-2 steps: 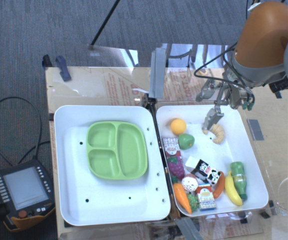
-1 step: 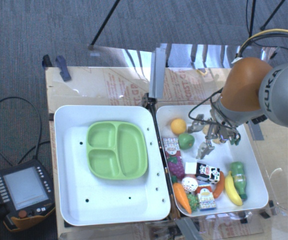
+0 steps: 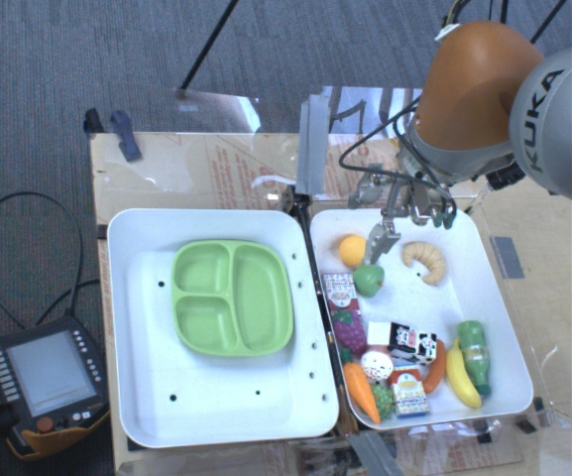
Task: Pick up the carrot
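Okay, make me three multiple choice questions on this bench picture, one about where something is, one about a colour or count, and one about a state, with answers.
1. Where does the carrot lie?
A. on the green plate
B. near the right bin's front left corner
C. on the floor

2. How many compartments has the green plate?
A. two
B. three
C. five

3. Where is the end effector now?
A. above the green apple
B. over the carrot
C. over the left bin

Answers: B, it lies beside the grapes at the right bin front; B, three hollows show; A, it hangs over the apple.

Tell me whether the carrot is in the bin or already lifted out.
In the bin: the carrot lies at the right bin's front-left corner, beside the grapes, far from the tool.
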Robot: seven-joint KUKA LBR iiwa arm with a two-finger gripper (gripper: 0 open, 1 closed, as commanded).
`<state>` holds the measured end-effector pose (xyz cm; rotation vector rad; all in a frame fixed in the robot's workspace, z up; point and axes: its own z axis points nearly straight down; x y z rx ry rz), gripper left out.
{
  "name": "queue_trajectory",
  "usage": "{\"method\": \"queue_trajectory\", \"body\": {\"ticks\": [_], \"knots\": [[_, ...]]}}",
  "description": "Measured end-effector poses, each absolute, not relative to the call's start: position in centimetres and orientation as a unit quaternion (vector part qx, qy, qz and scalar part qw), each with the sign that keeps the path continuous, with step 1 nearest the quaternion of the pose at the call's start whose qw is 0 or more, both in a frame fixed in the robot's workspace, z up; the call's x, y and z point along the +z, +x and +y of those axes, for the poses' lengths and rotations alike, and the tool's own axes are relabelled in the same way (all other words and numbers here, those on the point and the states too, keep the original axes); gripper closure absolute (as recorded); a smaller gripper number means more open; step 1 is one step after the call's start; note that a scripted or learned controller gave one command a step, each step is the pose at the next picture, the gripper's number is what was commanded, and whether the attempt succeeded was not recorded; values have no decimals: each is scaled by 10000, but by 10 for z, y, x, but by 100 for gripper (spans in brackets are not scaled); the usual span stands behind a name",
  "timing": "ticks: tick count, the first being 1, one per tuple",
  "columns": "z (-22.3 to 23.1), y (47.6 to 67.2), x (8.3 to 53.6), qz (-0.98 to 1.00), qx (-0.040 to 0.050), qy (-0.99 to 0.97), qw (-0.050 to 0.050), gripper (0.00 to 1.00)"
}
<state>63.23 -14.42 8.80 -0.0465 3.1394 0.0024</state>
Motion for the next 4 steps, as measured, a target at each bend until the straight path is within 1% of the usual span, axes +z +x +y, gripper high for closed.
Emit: {"method": "queue_trajectory", "body": {"ticks": [1, 2, 3, 4], "knots": [[-47, 643, 223, 9998, 7, 175, 26, 0], [-84, 584, 122, 9991, 20, 403, -144, 0], [-107, 643, 308, 9999, 6, 153, 29, 0], [-106, 613, 208, 9848, 7, 1731, -160, 0]]}}
